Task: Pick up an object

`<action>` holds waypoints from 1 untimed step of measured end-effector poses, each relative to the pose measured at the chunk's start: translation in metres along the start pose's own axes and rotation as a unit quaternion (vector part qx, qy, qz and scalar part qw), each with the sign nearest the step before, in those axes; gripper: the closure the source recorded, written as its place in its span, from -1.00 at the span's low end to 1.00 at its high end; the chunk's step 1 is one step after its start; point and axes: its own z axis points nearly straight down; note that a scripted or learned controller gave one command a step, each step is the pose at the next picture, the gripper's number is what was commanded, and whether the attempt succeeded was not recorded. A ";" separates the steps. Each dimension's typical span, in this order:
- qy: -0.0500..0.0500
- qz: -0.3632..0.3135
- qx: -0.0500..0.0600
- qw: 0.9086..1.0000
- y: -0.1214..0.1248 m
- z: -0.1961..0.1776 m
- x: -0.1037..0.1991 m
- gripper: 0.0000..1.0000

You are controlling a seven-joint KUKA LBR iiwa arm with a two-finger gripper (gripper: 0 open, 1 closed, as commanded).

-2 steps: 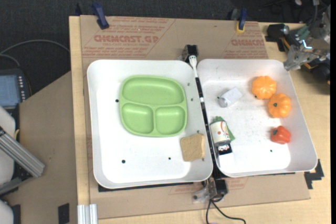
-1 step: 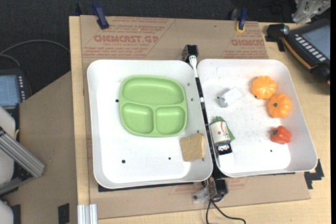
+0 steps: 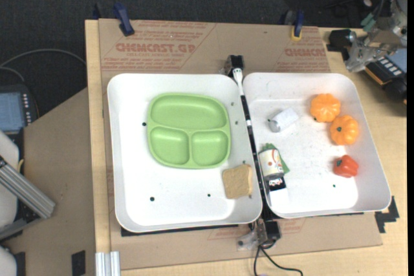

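Two shallow white plastic bins sit side by side on the brown cardboard-covered surface (image 3: 162,42); the left bin (image 3: 126,158) carries a pale green three-compartment plastic plate (image 3: 189,130), lying flat toward its middle, and a tan square slice of toy bread (image 3: 237,181) rests just off the plate's lower right corner, near the bin's right wall; over in the right bin (image 3: 362,194) there's more to choose from: a small grey and white cylindrical object (image 3: 283,119) lies on its side in the upper middle, two small orange toy pumpkins sit close together by the right wall, the upper pumpkin (image 3: 325,107) just above the lower pumpkin (image 3: 344,130), and a small red toy pepper (image 3: 345,166) sits below them, a little apart; a green, white and black printed packet (image 3: 273,166) lies against the bin's left wall, down by the divide between the bins; a black bar (image 3: 244,106) runs along that divide; two blue clamps grip the surface's far edge, the left clamp (image 3: 123,19) and the right clamp (image 3: 297,28); metal arm hardware (image 3: 372,42) hangs at the upper right, beyond the right bin's far corner and well apart from every object; as for the hand, I cannot tell how far open it is, and nothing is visibly held.
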 end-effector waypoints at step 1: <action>-0.002 -0.001 -0.007 1.000 0.008 -0.003 -0.014 1.00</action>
